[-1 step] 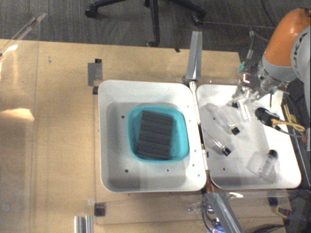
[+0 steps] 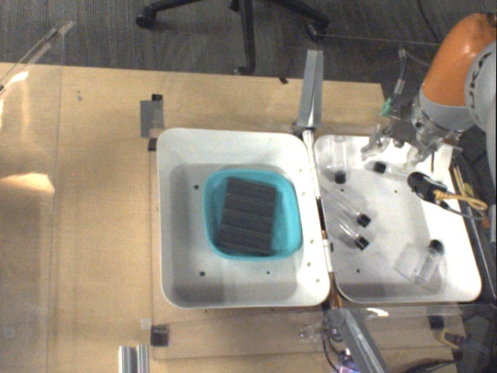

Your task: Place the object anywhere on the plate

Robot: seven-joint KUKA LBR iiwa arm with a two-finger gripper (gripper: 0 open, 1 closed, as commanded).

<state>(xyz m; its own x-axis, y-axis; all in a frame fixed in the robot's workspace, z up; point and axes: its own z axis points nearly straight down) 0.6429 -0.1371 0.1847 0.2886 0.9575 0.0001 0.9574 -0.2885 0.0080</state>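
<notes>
A teal square plate sits in the middle of the left white bin. A dark grey ribbed block lies flat on the plate, well inside its rim. My gripper hangs over the far edge of the right bin, well to the right of the plate and apart from the block. Nothing shows between its fingers.
Several clear vials with black caps lie in the right bin, among them one at its far left, one near the middle and one at the near right. A small black cap lies just below the gripper.
</notes>
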